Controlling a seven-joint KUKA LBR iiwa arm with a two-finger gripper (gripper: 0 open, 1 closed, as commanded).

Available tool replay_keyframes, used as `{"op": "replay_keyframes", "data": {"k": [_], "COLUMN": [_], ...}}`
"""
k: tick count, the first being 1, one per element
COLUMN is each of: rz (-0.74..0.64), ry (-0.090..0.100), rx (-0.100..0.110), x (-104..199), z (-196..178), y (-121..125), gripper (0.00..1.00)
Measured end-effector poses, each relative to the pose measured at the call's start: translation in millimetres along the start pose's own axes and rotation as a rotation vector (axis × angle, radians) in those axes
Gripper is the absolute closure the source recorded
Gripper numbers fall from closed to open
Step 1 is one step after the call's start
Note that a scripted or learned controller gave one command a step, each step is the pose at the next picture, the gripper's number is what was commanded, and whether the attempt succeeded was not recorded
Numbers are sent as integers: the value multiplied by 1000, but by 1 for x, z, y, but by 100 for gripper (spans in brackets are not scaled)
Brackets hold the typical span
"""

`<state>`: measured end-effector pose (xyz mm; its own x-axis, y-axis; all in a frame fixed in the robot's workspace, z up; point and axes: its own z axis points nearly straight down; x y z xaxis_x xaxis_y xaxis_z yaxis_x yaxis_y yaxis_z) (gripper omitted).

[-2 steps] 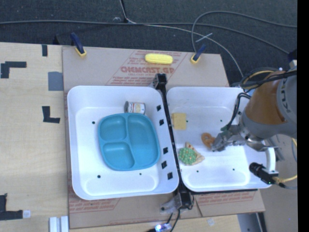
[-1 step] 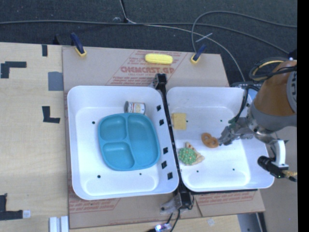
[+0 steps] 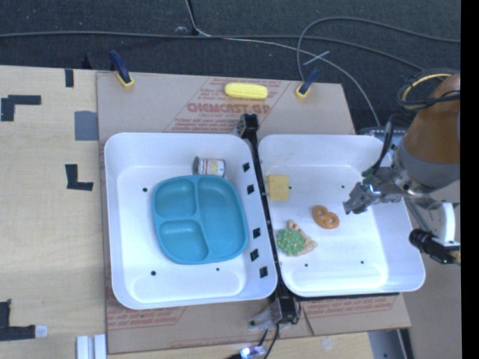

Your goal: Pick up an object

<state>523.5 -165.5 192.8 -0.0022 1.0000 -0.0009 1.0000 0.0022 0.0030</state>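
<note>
Two white bins on cardboard-topped bench. Gripper (image 3: 358,200) hangs over right bin (image 3: 374,275), finger state unreadable: dark and blurred. Pretzel (image 3: 325,217) lies just left of it, apart. Yellow block (image 3: 278,187), green piece (image 3: 292,239) further left.

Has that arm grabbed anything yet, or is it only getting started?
Nothing looks picked up yet. The pretzel, the yellow block and the green piece lie on the right bin's floor. The gripper hangs over that bin, beside the pretzel, with nothing visibly held. The grab and lift are left.
</note>
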Motion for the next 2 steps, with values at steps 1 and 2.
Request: {"op": "replay_keyframes", "data": {"k": [1,2], "rz": [1,-4], "ry": [-1,2], "rx": [-2,3], "x": [-5,50], "z": [-62,-66], "y": [2,6], "gripper": [100,100]}}
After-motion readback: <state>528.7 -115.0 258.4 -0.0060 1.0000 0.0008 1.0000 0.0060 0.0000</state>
